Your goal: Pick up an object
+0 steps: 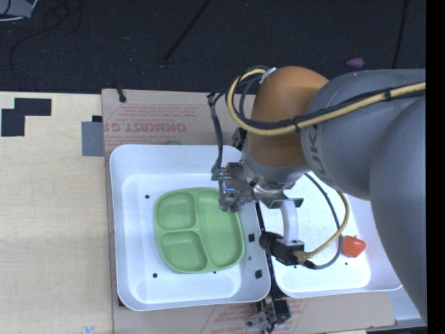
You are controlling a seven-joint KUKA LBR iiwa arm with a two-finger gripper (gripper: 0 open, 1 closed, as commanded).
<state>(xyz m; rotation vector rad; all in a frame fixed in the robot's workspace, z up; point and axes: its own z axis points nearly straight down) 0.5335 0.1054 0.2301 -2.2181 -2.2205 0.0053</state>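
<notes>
The green divided plate (198,229) was seen in the camera view lying flat in the left bin (132,186), slightly toward that bin's right side. It was a smooth, matte plastic piece with rounded corners and three recessed compartments: two smaller ones on its left half and one long one on its right. Its long axis ran roughly from the far edge of the bin toward the near edge, tilted a little. The end effector (229,192) was positioned over the plate's upper right rim; whether it was apart or together could not be told. A small orange object (353,245) lay in the right bin (327,277). Both glossy white bins rested on the desk (49,221).
</notes>
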